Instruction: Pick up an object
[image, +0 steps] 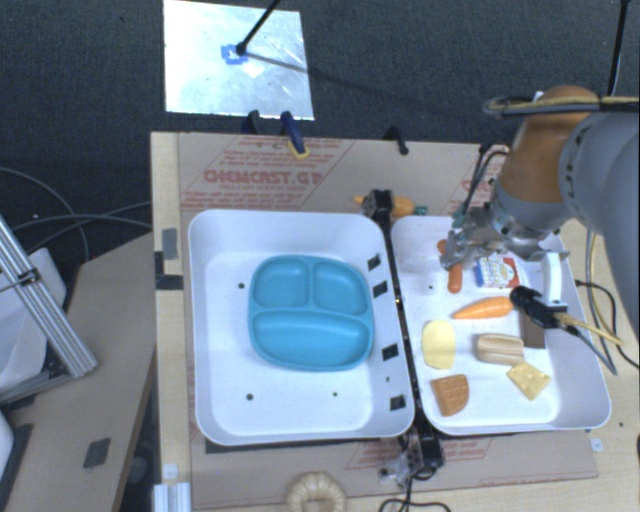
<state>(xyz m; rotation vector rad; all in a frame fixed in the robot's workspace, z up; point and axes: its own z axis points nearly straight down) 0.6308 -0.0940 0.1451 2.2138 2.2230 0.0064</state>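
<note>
The jaws (462, 250) are positioned low in the right bin (590, 400), at its upper left area. Their state cannot be determined. A small red-orange piece (456, 279) lies directly beneath them, beside a carrot (482, 309). A blue divided plate (308, 311) is located in the left bin (215, 400).

Just below the jaws lies an orange carrot (483, 309); farther below, a pale yellow lemon (438, 344), tan bread (498, 348), a yellow cheese wedge (528, 380) and a brown-orange toast (450, 394). The plate (308, 312) is light blue, both bins (222, 250) white.
</note>
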